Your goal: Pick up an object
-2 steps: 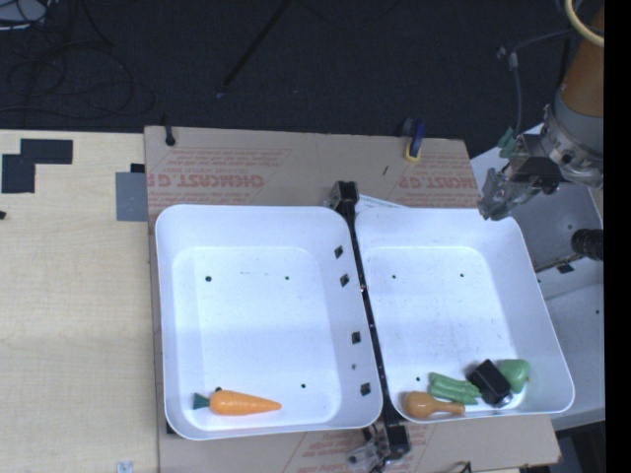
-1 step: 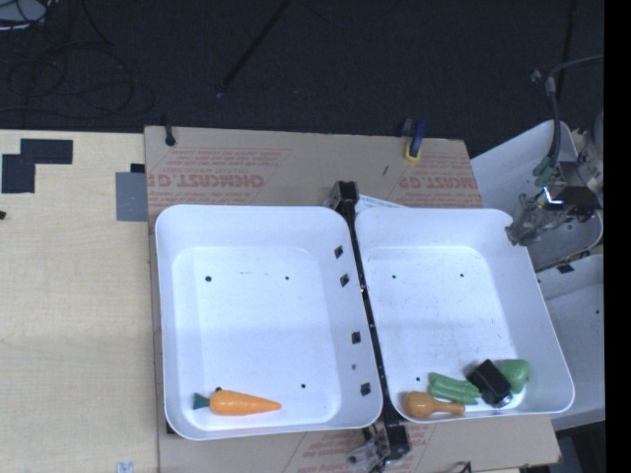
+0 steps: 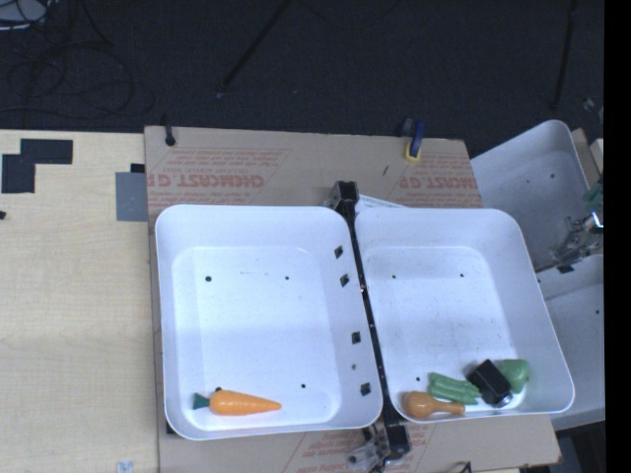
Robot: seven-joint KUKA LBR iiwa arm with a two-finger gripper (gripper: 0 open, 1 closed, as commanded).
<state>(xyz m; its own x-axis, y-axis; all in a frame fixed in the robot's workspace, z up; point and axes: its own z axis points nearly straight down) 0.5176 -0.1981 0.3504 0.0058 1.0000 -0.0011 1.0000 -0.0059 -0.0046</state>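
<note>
An orange carrot (image 3: 244, 403) with a green top lies along the front wall of the left bin (image 3: 187, 235). In the front right corner of the right bin (image 3: 513, 235) several small things are bunched together. Among them are a black block (image 3: 490, 381), a green pod-shaped piece (image 3: 453, 389), a light green rounded piece (image 3: 515, 371) and a tan pear-shaped piece (image 3: 430, 405). The black block rests against the two green pieces.
Both bins sit on a cardboard sheet (image 3: 296, 166) and are joined by a black strip of clips (image 3: 357, 304). A blue and yellow clamp (image 3: 415, 142) stands at the cardboard's back edge. A grey metal plate (image 3: 537, 170) lies to the right of the bins.
</note>
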